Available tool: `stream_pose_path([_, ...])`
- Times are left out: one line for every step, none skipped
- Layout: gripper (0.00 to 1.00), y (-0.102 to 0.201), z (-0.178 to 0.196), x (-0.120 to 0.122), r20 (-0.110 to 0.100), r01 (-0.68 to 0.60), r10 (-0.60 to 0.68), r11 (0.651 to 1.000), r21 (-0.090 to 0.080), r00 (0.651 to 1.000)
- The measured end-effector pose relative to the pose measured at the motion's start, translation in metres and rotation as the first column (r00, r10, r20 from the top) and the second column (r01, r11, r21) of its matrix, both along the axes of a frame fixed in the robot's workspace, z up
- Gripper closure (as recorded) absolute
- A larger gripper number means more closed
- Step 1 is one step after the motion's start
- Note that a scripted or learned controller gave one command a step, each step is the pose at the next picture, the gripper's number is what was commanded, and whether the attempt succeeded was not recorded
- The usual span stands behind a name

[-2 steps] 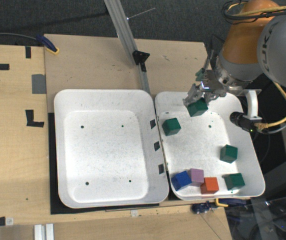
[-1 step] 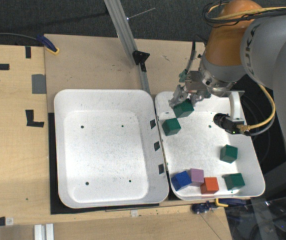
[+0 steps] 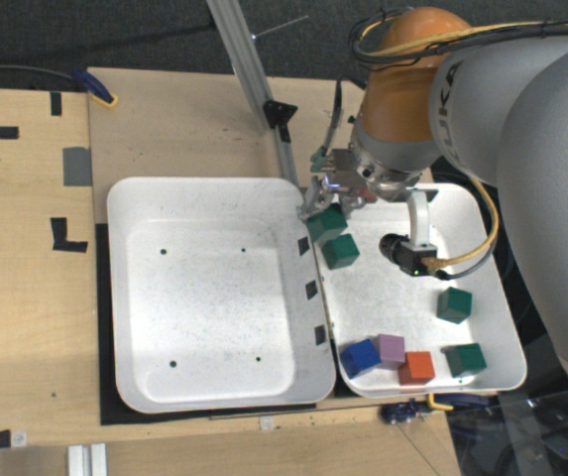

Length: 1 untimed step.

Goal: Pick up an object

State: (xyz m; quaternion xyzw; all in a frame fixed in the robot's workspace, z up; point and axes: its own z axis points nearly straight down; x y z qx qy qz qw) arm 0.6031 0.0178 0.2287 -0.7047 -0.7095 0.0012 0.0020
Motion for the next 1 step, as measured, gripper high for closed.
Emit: stream_pose_path([1.00,0.0528,0.0107,-0.0003,0.003,-0.001,0.001,1.000,0.001,1.000])
